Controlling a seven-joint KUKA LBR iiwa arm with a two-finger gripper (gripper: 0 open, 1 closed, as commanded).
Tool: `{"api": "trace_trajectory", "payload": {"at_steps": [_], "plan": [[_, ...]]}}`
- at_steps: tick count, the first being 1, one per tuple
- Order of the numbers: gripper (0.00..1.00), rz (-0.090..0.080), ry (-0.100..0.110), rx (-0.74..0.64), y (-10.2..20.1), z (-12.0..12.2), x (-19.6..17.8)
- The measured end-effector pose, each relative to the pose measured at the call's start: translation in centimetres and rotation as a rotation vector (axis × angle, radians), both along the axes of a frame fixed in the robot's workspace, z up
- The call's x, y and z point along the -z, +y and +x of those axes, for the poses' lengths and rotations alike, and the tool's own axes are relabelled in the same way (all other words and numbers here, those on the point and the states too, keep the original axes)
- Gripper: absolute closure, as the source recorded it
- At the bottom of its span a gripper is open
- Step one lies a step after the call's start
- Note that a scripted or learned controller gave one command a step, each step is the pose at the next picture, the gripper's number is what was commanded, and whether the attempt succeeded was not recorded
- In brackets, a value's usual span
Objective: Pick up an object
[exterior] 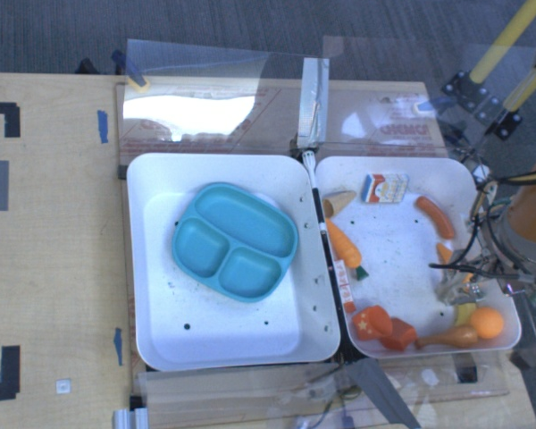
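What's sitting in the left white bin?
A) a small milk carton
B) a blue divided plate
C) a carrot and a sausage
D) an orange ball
B: the blue plate with three compartments lies in the left bin, while the food toys are all in the right bin.

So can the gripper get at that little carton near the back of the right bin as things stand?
Probably yes. The carton lies flat in open bin floor, apart from the sausage and nothing over it; the gripper is low in the same bin.
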State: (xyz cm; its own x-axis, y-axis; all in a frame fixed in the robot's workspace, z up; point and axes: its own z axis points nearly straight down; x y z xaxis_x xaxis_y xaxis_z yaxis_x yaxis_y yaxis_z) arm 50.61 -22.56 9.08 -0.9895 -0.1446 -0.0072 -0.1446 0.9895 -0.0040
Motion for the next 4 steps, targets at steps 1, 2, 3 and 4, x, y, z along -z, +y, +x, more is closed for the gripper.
{"api": "trace_trajectory", "payload": {"at_steps": [1, 2, 3, 4], "plan": [[0.00, 0.001, 0.000, -0.003, 0.2, 0.1, 0.0], [0.00, -0.002, -0.004, -0.086, 0.1, 1.8, 0.2], [0.00, -0.002, -0.004, -0.110, 0.1, 2.8, 0.2], [1.00, -0.005, -0.020, -0.108, 0.1, 3.3, -1.2]]}}
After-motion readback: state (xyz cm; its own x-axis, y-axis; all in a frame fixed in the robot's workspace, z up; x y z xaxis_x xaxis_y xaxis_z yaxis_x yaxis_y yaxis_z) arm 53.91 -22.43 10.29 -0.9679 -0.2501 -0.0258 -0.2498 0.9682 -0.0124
